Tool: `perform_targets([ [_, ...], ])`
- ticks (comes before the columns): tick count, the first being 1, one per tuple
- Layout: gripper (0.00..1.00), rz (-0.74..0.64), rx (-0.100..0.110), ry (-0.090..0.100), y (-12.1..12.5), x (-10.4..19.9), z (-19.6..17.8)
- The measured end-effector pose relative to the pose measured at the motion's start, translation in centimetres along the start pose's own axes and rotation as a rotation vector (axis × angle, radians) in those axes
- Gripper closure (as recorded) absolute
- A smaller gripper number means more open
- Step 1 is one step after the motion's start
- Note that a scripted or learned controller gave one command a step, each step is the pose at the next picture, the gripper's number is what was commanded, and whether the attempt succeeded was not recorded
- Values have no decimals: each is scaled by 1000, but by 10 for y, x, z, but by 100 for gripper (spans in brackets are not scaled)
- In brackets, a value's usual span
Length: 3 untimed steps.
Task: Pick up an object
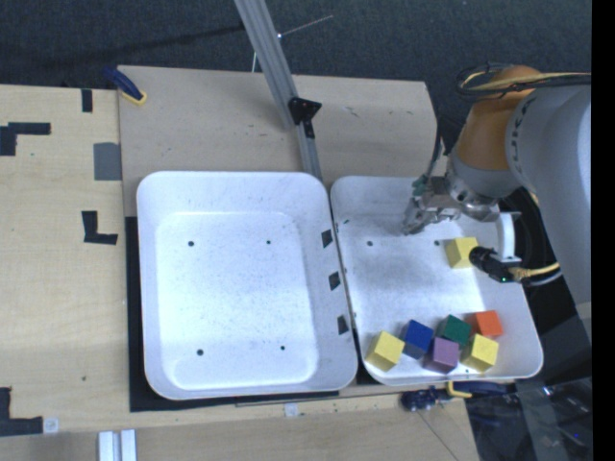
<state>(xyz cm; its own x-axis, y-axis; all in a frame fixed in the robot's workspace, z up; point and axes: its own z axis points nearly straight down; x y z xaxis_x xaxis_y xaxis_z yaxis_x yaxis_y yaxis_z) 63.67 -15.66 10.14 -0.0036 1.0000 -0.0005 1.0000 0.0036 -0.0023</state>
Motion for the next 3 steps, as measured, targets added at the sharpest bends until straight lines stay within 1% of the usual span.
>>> perform_targets([
  [1,100,2,-6,-1,5,-9,-53],
  [3,100,2,-6,0,7,-13,-134],
])
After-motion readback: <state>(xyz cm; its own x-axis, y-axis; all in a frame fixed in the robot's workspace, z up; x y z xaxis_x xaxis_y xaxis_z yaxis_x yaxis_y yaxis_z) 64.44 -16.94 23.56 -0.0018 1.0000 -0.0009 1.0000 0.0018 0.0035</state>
